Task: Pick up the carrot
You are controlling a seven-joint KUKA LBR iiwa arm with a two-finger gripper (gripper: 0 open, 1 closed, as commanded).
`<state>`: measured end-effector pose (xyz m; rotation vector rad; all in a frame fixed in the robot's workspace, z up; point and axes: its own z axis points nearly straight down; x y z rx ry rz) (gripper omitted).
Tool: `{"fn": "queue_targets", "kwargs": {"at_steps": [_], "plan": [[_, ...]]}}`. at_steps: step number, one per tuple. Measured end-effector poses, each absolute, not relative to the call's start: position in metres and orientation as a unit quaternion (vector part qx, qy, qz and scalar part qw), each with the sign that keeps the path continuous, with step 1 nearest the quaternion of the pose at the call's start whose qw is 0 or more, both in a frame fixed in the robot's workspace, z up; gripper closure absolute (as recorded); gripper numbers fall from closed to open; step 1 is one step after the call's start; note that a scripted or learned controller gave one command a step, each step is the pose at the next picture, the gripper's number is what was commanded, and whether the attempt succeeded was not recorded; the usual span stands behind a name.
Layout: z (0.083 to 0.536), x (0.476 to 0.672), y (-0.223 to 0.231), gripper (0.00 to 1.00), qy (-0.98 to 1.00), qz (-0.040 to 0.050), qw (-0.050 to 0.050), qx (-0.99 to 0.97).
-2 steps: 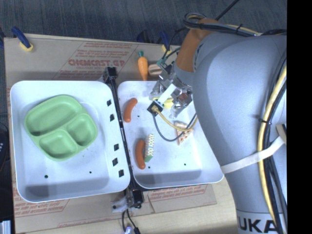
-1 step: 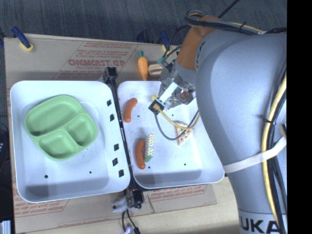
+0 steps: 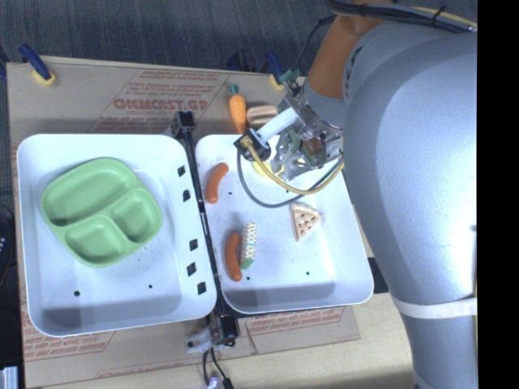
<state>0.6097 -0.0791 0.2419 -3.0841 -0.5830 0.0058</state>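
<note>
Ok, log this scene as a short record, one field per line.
left bin: holds a green divided plate
right bin: two sausages, a pizza-slice toy, a small striped item
carrot: outside the bins, on the cardboard just beyond the right bin's far rim, next to a bun-like piece
gripper: over the right bin's far end, near the carrot; fingers unclear
carrot picked up: not yet
</note>
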Motion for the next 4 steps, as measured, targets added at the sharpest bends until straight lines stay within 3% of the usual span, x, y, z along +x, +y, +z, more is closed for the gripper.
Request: {"fn": "queue_targets", "kwargs": {"at_steps": [1, 2, 3, 4], "plan": [[0.276, 0.599, -0.120, 1.00, -0.380, 0.0009, 0.000, -0.925], [0.278, 0.587, -0.058, 1.00, -0.334, 0.0028, 0.002, -0.942], [0.201, 0.555, 0.001, 1.00, -0.277, 0.0032, 0.002, -0.961], [0.183, 0.534, 0.160, 1.00, -0.245, 0.0025, 0.001, -0.970]]}}
